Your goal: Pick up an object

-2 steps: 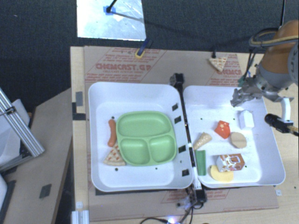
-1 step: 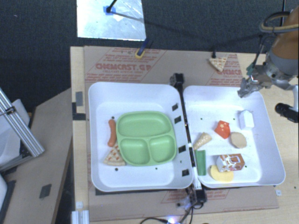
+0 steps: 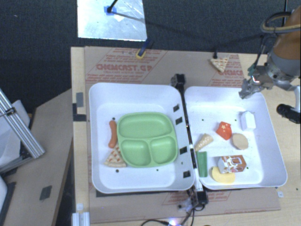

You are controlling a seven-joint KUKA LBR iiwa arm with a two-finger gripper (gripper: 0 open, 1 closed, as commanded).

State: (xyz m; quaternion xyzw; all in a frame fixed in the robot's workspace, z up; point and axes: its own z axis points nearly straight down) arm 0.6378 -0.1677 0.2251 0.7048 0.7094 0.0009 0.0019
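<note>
My gripper (image 3: 246,91) hangs over the far right corner of the right bin (image 3: 263,126), above its rim, with nothing visibly in it. Below it in that bin lie a white block (image 3: 248,120), a red piece (image 3: 224,130), a round tan biscuit (image 3: 240,141), a beige cone (image 3: 203,141), a green stick (image 3: 201,164), a small printed carton (image 3: 232,163) and a yellow banana-like piece (image 3: 222,175). The white block is the nearest of them to the gripper.
The left bin (image 3: 101,102) holds a green divided tray (image 3: 146,139), a sausage (image 3: 113,133) and a pizza slice (image 3: 114,158). Another pizza slice (image 3: 220,63) lies on the cardboard behind the right bin. A black divider (image 3: 183,121) runs between the bins.
</note>
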